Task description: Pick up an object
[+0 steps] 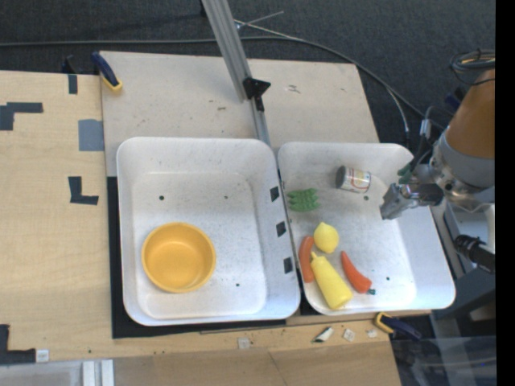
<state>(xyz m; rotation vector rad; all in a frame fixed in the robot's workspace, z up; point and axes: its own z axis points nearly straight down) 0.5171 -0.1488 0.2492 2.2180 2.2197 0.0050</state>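
Camera view, looking down at a slant on two white bins side by side. In the left bin (pixel 129 215), a yellow bowl (pixel 179 256), standing upright near the front left corner, well apart from everything else.

In the right bin (pixel 426 288), several small things. Near the back, a small can (pixel 353 180), lying on its side, long axis running roughly left to right. Near the left wall, a green piece (pixel 303 199). Toward the front, a cluster: a lemon (pixel 326 236), touching or almost touching a yellow bottle (pixel 331 282) below it; bottle lying tilted, long axis from upper left to lower right. Just left of the bottle, a thin orange stick (pixel 306 258), nearly upright in the picture. Just right of the bottle, a carrot (pixel 355 272), slanted the same way as the bottle, a little apart from it.

At the right side of this bin, the gripper (pixel 393 204), hanging from the grey arm with the orange band. Nothing visible between the fingers. Too small and dark to tell whether spread or pressed together.

Nearest thing to the gripper: the can, just to the left and slightly toward the back. Likely a short move leftward. Front cluster farther away, lower left of the gripper.
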